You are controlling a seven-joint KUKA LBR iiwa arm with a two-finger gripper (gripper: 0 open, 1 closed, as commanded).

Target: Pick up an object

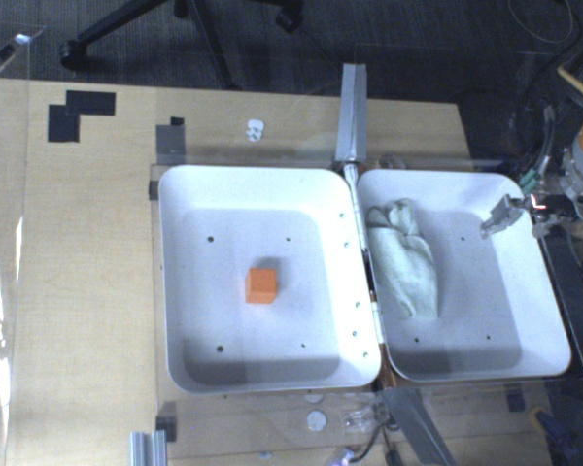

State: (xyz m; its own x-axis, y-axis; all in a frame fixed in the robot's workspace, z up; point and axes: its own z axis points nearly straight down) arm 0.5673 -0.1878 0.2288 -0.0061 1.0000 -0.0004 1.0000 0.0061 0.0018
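Two shallow white bins sit side by side on the wooden bench. The left bin holds one thing: a small orange cube, lying a little near of the middle of the bin floor, well apart from every wall. The right bin also holds one thing: a crumpled white cloth, stretched along the left side of that bin, close beside the wall shared with the left bin.

The gripper reaches in at the far right corner of the right bin, over the bin's rim area, well apart from the cloth and farther still from the cube. Its tip is small and partly merged with the wrist hardware behind it, so I cannot tell how it is set; nothing is seen in its hold.

On the bench to the far left lie two black tape patches, joined in a stepped shape. One small white scrap lies on the bench just far of the left bin. One grey metal post stands at the far end of the seam between the bins. No brand, label or writing can be read anywhere.
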